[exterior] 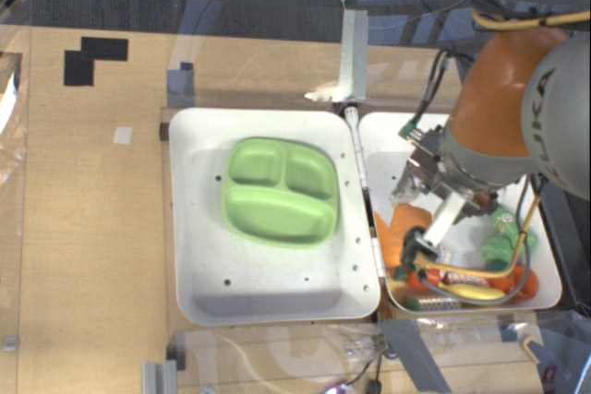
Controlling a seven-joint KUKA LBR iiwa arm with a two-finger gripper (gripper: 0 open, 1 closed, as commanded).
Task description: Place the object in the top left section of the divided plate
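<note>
Partly, arm (503, 106) hides right bin (383, 138); green plate (277, 212) unobstructed.

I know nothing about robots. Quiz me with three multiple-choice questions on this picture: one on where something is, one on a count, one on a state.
1. The plate lies: A in the left bin; B on the bare bench; C on the floor.
2. How many sections has the plate? A two; B three; C five.
3. Its sections are: A heaped with toys; B bare; C under a lid.

Answers:
1. A, white bin walls surround it.
2. B, two small sections sit above one large one.
3. B, only green shows inside them.
</note>
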